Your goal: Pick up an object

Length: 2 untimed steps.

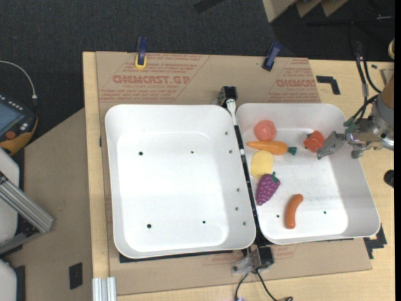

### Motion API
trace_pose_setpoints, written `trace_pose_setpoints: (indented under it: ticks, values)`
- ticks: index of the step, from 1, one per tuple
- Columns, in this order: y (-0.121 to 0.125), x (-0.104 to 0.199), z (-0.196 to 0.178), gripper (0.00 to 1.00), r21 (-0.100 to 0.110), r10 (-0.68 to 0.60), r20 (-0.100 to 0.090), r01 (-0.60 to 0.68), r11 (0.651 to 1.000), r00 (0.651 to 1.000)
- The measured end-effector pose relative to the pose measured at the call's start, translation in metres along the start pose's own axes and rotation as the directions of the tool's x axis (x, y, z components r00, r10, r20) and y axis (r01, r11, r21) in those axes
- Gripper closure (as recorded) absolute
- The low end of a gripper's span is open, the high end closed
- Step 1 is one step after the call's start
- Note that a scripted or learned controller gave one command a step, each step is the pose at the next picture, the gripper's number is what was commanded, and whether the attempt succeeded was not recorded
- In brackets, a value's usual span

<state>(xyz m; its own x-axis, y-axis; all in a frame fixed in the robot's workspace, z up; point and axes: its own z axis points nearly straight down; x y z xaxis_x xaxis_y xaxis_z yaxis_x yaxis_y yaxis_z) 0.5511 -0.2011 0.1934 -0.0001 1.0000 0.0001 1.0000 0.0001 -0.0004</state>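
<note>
So my jaws (327,148) are hanging over the right bin (351,187), near its far right side, right next to the red pepper (314,140). Honestly I can't tell if they're apart or together from up here, and I can't tell if they're touching the pepper either.

Room-wise: the left bin (175,174) has a wide bare white floor, just a few dark dots. The two bins sit edge to edge, with a dark seam between them. In the right bin most stuff crowds the left side by that seam, so the middle and the near right corner are pretty free.

Count in the right bin, six things, one of each: pink peach (265,130), orange carrot (268,147), yellow lemon (262,163), purple grapes (267,187), sausage (292,211), and that pepper. The sausage lies apart from the rest, toward the near edge. Both bins sit on a brown board on the table (207,74).
</note>
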Motion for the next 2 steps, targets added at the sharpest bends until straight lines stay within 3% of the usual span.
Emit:
trace_pose_setpoints:
  ticks: [1,2]
  values:
    - [-0.0031,-0.0254,-0.1711,0.00,-0.021,0.000,0.010,0.000,1.000,1.000]
    - [-0.0035,-0.0233,-0.1710,1.00,-0.007,-0.002,0.005,0.002,1.000,1.000]
